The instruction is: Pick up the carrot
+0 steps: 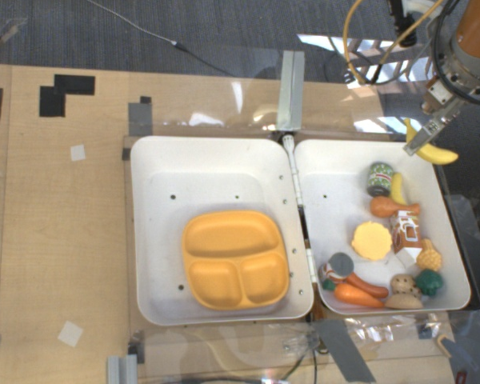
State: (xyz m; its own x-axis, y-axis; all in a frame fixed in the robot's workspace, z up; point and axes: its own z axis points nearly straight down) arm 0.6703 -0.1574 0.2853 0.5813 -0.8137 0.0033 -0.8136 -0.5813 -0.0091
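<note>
The carrot is orange and lies flat in the near left corner of the right bin, beside a thinner red-orange vegetable. My gripper hangs high over that bin's far right corner, well away from the carrot. Its fingers are shut on a yellow banana, which dangles at the tips just above the bin's rim.
The right bin also holds a green can, a drumstick, a yellow disc, a small carton, broccoli and a grey disc. A yellow divided plate sits in the left bin.
</note>
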